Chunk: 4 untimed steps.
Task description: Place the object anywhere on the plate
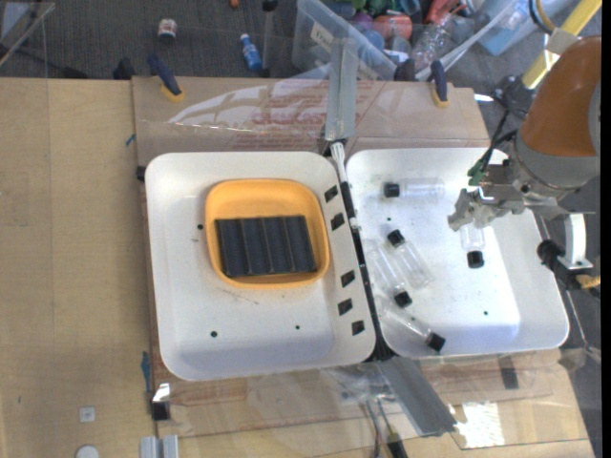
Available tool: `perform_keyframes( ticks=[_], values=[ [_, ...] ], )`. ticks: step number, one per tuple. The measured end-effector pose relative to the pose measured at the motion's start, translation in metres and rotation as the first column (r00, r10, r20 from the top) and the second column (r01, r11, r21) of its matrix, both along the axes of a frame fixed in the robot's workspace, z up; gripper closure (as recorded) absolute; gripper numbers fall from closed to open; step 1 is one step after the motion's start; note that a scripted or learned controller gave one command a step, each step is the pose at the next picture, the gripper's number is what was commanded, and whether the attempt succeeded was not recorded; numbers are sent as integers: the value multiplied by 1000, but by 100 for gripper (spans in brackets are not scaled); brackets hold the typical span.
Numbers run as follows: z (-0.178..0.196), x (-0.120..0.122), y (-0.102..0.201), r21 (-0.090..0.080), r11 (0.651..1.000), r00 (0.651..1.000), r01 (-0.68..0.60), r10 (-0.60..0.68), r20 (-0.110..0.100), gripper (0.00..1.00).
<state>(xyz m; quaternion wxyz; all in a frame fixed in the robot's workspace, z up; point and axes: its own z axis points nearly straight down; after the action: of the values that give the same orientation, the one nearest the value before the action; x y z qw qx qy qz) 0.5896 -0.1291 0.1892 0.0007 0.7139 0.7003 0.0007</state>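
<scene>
Left bin [181, 284]: rounded-square orange plate [229, 203] under a ribbed dark slab [265, 246]. Right bin [535, 303]: clear black-capped vials [412, 190]. Metallic tool [474, 219] over one; grip state unclear.

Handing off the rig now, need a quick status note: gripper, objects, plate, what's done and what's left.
Gripper: over the right bin, upper right part, close above a clear vial. Nothing visibly held; finger state can't be read from this view.
Vials: several clear ones with black caps, all in the right bin: one near the top, two mid-left, one at the bottom.
Plate: orange, in the left bin, with a dark ridged insert on it.
Done: no vial placed on the plate.
Left: grasp one vial, carry it across the divider, set it on the plate.
</scene>
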Motion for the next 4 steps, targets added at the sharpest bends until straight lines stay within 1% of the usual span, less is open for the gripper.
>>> perform_keyframes(
  ticks=[1,2,3,4],
  values=[
    [3,41,12,-1,999,999,46,-46,1,100],
    [8,78,33,-2,1000,1000,-7,7,2,100],
    [11,77,63,0,991,991,-133,133,-1,100],
    [-4,77,75,0,975,975,-223,223,-3,100]
  ],
)
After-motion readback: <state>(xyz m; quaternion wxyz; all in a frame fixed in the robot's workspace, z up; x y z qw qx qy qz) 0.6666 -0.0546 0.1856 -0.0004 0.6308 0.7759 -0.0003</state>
